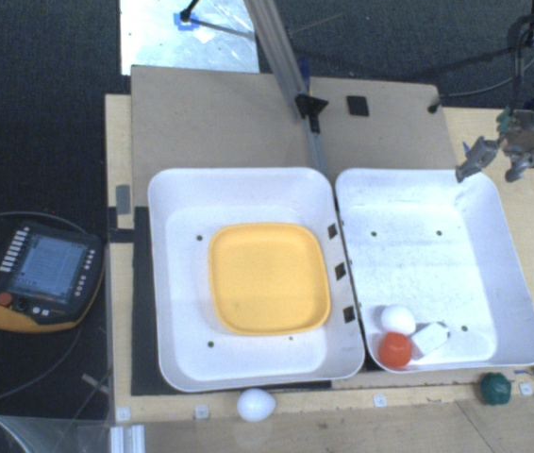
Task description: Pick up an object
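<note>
The end effector hangs spread open, holding nothing, above the far right corner of the right shallow white bin; a small red ball lies in its near left corner.

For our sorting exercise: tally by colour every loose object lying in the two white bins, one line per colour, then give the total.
Yellow: 1, the square plate in the left bin
White: 2, the ball and the flat block in the right bin
Red: 1, the ball
Total: 4
</note>
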Motion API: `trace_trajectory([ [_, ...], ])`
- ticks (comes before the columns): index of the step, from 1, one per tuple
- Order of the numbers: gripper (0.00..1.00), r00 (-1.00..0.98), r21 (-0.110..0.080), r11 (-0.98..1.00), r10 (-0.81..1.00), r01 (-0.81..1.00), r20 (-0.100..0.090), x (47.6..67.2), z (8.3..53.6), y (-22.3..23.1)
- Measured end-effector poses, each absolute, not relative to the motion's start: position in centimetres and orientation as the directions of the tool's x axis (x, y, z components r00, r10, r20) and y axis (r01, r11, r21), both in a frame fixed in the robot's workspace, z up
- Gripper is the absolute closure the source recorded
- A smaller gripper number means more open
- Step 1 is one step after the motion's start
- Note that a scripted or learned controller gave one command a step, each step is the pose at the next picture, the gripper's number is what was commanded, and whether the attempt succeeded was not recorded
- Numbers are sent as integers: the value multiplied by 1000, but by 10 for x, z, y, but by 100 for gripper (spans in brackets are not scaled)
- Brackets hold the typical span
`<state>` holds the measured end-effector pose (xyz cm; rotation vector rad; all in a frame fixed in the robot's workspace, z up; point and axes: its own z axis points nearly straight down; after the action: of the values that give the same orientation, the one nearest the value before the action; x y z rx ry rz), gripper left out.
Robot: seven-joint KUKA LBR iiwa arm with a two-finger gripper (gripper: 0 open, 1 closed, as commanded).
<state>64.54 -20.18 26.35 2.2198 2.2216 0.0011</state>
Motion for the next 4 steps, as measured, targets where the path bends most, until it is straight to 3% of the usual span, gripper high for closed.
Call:
trace_trajectory([
  [1, 0, 0, -3, 0, 1000, 1000, 1, 649, 202, -205],
  [3, 0, -1, -3, 1, 1000, 1000, 1, 636, 105, -193],
  [4, 100, -1, 2, 1, 1000, 1000, -1, 638, 118, -193],
])
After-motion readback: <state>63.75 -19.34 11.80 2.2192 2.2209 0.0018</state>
